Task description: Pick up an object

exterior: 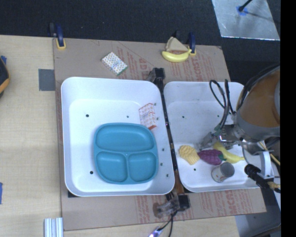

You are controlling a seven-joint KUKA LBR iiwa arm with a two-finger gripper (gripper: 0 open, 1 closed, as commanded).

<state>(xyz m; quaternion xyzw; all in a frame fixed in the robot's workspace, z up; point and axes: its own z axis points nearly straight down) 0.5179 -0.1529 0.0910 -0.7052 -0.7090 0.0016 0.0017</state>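
So the jaws [218,141] were down in the right bin [197,100], couldn't tell if open or closed; they sat right over a tight pile: purple toy [210,156], banana [229,154], yellow corn [189,154], grey cup [223,172]; a grab there could easily catch two things or just shove them apart.

A yellow banana [175,56] lay on the brown cardboard [138,63] behind the bins. A small patterned packet [114,62] lay near it. Blue clamps [59,36] held the cardboard's back edge.
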